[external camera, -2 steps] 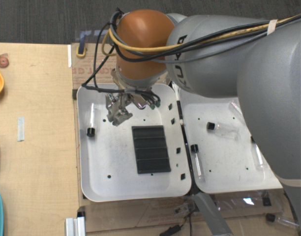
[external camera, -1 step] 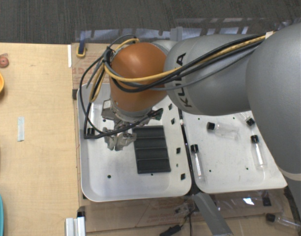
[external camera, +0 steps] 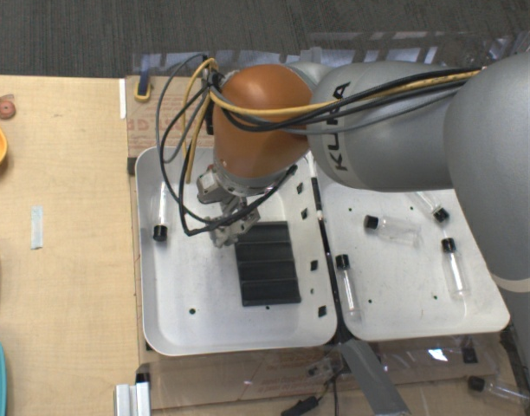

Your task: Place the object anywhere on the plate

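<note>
Hovering low in the left bin (external camera: pixel 161 319), the hand (external camera: pixel 223 230) sits at the upper left corner of a black ribbed plate (external camera: pixel 268 264) lying flat on the bin floor. Its grip cannot be told. Clear tubes (external camera: pixel 453 267) lie in the right bin (external camera: pixel 473 323).

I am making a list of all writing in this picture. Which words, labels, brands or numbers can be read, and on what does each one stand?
"KUKA": dark letters on the grey arm, running down its side, partly hidden by the cables.
Faint reddish print on the cardboard strip left of the left bin: too blurred to read.
I can read no other text.
</note>
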You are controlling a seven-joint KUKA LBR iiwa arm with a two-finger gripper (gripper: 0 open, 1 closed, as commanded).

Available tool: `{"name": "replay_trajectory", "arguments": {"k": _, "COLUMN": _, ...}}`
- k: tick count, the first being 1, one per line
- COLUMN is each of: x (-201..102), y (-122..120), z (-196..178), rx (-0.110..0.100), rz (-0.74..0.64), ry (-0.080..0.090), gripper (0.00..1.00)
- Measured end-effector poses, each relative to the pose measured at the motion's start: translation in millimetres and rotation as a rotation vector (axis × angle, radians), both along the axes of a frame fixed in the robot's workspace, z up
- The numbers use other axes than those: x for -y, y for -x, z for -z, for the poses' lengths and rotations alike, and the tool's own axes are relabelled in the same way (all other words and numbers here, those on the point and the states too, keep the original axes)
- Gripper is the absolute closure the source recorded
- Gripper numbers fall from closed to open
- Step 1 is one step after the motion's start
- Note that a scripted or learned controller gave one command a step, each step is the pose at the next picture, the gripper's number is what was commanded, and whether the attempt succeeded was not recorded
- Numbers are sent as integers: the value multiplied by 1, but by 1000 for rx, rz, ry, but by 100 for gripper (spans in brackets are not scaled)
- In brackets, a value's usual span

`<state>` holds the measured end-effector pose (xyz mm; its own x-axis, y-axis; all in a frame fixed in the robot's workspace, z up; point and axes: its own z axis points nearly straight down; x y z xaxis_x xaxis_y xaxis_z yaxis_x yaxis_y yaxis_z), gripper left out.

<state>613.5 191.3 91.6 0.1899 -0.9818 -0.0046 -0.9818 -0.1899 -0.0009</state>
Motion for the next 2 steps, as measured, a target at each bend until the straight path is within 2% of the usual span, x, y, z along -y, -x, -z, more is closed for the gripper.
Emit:
{"name": "replay_trajectory", "arguments": {"k": 1, "x": -34, "y": -47, "z": -198, "rx": 3, "rz": -360, "ry": -1, "gripper": 100}}
{"name": "replay_trajectory", "arguments": {"k": 2, "x": -37, "y": -3, "z": -150, "rx": 0, "rz": -519, "ry": -1, "gripper": 100}}
